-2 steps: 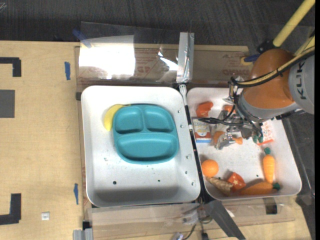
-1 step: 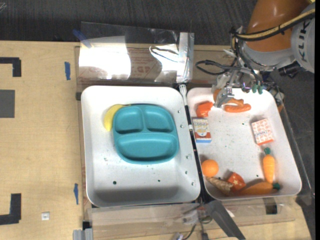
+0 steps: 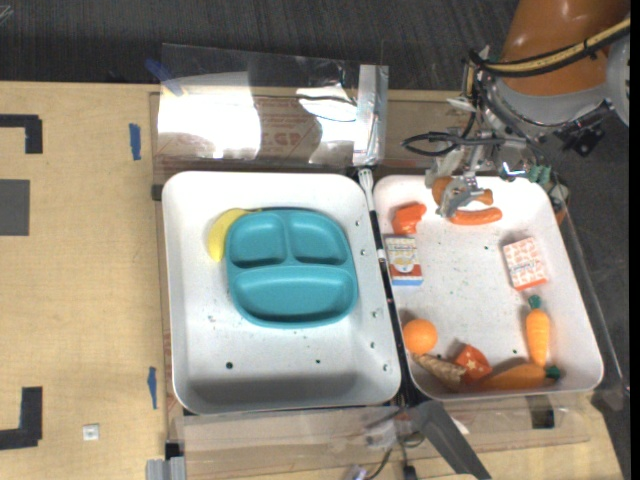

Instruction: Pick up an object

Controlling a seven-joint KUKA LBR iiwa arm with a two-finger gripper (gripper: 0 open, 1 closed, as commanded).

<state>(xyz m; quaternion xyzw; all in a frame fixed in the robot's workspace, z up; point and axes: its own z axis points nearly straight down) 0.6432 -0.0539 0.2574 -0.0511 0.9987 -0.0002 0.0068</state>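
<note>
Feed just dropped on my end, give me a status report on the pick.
Gripper low over right bin's far end. Orange sausage right beside it, not seen held. Small carton and toy carrot lie apart, nothing blocking.

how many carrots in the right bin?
1 clear: the carrot upright by the right wall of the right bin. A long orange piece along the front wall may be a second; partly hidden, can't confirm.

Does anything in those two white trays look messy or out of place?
Mostly tidy. A yellow item in the left bin is half hidden under the teal divided plate, and several toy foods are heaped in the right bin's near corner.
</note>
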